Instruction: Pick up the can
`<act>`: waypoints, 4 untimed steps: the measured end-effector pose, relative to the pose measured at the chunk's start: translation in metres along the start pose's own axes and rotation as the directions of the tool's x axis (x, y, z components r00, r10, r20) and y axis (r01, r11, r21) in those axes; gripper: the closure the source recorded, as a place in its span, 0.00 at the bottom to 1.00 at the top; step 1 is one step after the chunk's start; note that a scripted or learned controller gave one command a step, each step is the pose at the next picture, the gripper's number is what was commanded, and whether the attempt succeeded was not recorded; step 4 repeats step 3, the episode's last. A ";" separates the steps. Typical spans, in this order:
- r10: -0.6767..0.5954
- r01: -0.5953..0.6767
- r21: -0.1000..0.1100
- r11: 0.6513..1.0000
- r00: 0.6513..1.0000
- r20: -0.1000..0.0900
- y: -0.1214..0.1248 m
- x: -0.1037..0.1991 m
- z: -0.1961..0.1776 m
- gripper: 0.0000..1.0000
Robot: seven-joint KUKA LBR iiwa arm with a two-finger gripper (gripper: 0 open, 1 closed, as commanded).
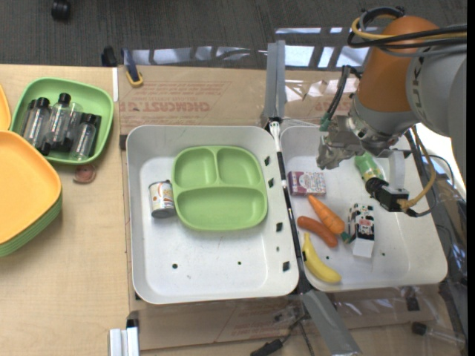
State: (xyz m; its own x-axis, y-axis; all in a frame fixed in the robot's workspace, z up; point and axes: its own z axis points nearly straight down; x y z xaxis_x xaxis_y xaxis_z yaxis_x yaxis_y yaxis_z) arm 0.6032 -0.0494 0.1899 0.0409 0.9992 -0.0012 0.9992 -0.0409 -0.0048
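The can [160,199] is small and silver with a printed label. It lies on its side in the left bin [215,277], just left of a green divided plate [220,187]. My gripper [329,160] hangs over the back of the right bin [415,262], above a purple carton [306,183] and far to the right of the can. The grey arm with its orange band [393,50] reaches in from the upper right. Nothing touches the can.
The right bin holds a green bottle [367,167], two carrots [325,213], a banana [319,262] and a black-and-white carton [363,228]. On the bench at left sit a green tray of vials [59,121] and stacked orange plates [26,191].
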 end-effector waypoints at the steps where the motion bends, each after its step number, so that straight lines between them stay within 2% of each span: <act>1: -0.002 0.002 -0.004 1.000 1.000 0.001 0.055 0.023 -0.036 1.00; 2: 0.018 -0.018 -0.003 1.000 1.000 0.001 0.038 0.050 -0.111 1.00; 3: 0.050 -0.050 0.000 0.999 0.999 0.000 -0.021 0.046 0.000 1.00; 4: 0.050 -0.050 0.000 0.999 0.999 0.000 -0.021 0.046 0.000 1.00</act>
